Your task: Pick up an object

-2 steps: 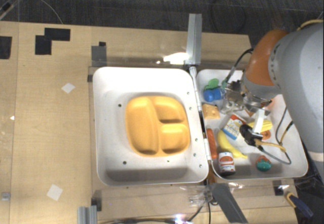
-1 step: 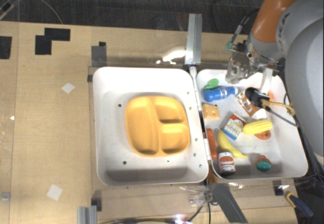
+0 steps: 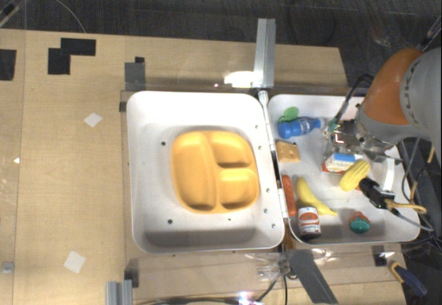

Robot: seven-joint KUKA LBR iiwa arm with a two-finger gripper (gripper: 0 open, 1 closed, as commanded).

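- Hovering low over the right shallow white bin [image 3: 407, 231], the grey arm with orange band [image 3: 390, 93] puts its two-finger gripper [image 3: 343, 143] just above a small red-and-white packet [image 3: 338, 163]; whether the gripper is apart or together, cannot tell, the wrist blocks it.
- Likely target, judged from position: that packet, lying flat at mid-bin, touching the yellow plastic corn cob [image 3: 354, 174] on its right.
- Handling guess: packet looks light, a bit soft, glossy so maybe slippery; take it across the short sides, not the flat face.
- Corn cob: stiff, ribbed, light; grip across the middle if chosen instead.
- Other stuff relative to the packet: blue plastic bottle [image 3: 298, 127] up-left, green toy piece [image 3: 289, 114] beside the bottle, tan cracker square [image 3: 289, 152] left, yellow plastic banana [image 3: 312, 197] down-left, red-labelled small jar [image 3: 309, 221] below the banana, orange carrot-like stick [image 3: 288, 196] along the bin's left wall, teal-and-red small toy [image 3: 359, 223] below-right.
- Far left of the packet: second white bin [image 3: 145, 228] holding a yellow divided plastic tray [image 3: 213, 170].
- Risk: crowded neighbours, the gripper may nudge the corn cob.
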